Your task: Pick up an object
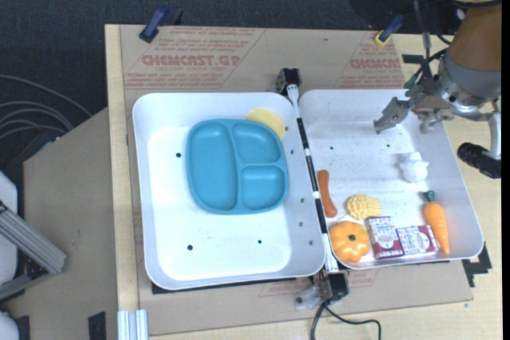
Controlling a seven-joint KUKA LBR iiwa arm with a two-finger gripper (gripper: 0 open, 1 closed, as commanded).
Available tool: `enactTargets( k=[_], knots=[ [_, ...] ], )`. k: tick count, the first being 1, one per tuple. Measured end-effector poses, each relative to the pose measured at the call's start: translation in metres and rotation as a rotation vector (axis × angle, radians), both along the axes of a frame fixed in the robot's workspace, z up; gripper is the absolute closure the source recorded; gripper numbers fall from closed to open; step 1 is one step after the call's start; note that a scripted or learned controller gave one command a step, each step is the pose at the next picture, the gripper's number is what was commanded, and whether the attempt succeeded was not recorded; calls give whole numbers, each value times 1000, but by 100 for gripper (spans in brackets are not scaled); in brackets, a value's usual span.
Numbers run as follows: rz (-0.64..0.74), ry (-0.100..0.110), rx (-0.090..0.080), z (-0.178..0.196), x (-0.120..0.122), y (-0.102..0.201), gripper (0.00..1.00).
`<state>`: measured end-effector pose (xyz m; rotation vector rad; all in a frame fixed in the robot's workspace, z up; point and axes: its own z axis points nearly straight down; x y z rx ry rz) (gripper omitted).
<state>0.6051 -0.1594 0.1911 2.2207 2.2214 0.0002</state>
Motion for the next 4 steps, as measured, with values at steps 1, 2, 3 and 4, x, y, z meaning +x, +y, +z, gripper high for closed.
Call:
enactTargets(
  k=[1,2,3,4],
  knots=[
    [-1,2,1,-107,-89,45,0],
    [-2,-1,1,-97,-88,45,100],
    [-2,0,1,-97,-88,45,0],
    [-2,-4,0,-87,-87,45,100]
  ],
)
